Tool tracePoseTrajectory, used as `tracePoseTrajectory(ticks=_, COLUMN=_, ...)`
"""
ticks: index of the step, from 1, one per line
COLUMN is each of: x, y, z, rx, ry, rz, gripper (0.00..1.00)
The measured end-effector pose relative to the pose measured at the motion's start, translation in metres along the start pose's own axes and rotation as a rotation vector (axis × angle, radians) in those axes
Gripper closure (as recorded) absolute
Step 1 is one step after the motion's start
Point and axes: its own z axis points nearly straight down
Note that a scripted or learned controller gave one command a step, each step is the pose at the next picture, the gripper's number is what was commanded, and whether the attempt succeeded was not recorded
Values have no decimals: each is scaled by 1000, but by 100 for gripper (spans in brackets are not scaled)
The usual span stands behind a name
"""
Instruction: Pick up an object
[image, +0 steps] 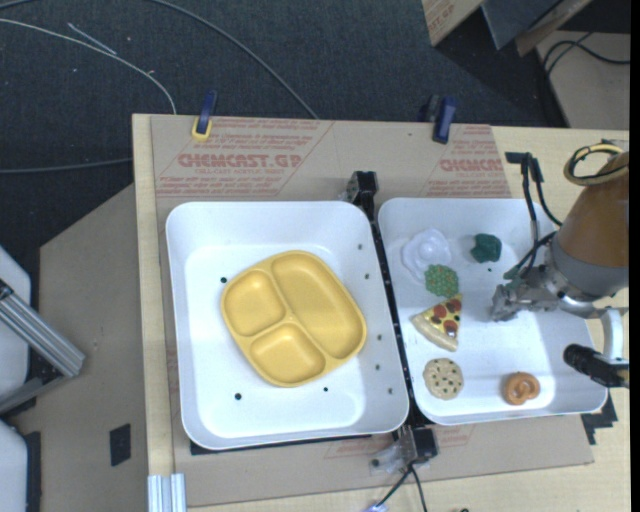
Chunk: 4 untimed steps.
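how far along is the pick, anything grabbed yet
Nothing looks picked: the pizza slice, cookie, donut and green pieces all lie in the right bin. The gripper sits low right of the pizza, nothing visibly between its fingers. The grasp remains.

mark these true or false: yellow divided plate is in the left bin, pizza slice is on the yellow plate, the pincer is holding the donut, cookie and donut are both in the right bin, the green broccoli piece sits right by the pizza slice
1. The yellow divided plate lies in the left bin. True.
2. The pizza slice lies on the yellow plate. False: it lies on the floor of the right bin.
3. The pincer holds the donut. False: the donut lies apart from it, near the bin's front edge.
4. The cookie and the donut are both in the right bin. True.
5. The green broccoli piece sits right by the pizza slice. True: it is just behind the slice.
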Motion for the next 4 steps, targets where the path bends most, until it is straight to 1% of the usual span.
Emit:
tracePoseTrajectory(ticks=1, x=-1, y=4, z=-43, rx=-6, ry=-3, rz=-1, gripper=100)
tracePoseTrajectory(ticks=2, x=-2, y=9, z=-87, rx=-7, ry=-3, rz=-1, gripper=100)
tracePoseTrajectory(ticks=3, x=-2, y=10, z=-111, rx=-6, ry=-3, rz=-1, gripper=100)
tracePoseTrajectory(ticks=4, x=53, y=16, z=-125, rx=-5, ry=0, rz=-6, gripper=100)
